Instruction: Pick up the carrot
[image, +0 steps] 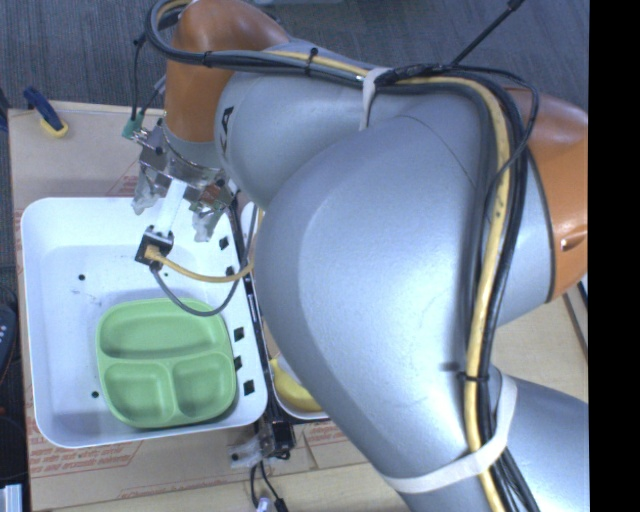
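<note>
No carrot can be made out; much of the frame is covered by the grey arm (400, 280). The end effector (175, 200) is seen at the upper left, above the far edge of the left bin (50, 300), and whether its fingers are apart or together cannot be told. A green divided tray (165, 360) is lying in that bin (lower left). A yellow object (290, 392) is partly hidden under the arm.

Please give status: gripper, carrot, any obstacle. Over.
Gripper above left bin's back edge, nothing seen held. Carrot not sighted. Green divided tray in left bin; arm hides right bin.
</note>
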